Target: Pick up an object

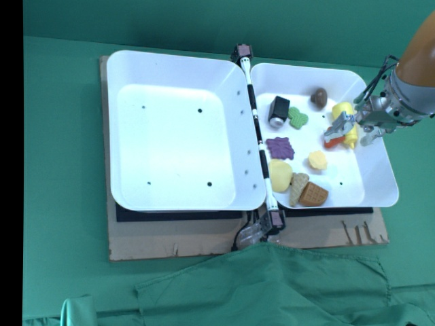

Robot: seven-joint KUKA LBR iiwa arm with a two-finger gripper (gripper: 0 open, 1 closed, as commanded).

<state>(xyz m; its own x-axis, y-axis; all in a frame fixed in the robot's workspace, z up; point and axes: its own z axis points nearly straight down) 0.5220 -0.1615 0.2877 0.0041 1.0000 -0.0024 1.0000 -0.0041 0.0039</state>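
The right bin [380,182] holds several small toy pieces. My gripper [355,131] hangs low over its far right side, open, one finger [341,123] to the left and the other to the right of a yellow piece [351,137]. A second bit of yellow [342,108] shows just above the gripper. Beside the left finger lies a red-orange piece [332,142]. The gripper's body hides the top of the yellow piece, so whether the fingers touch it is unclear.
Also in the right bin: a black block [278,111], a green piece [298,119], a brown ball [319,98], a purple piece [280,147], a small yellow round [317,160], a large yellow lump [280,175], a tan cone [298,188] and an orange waffle [313,194]. The left bin [122,66] adjoins it.
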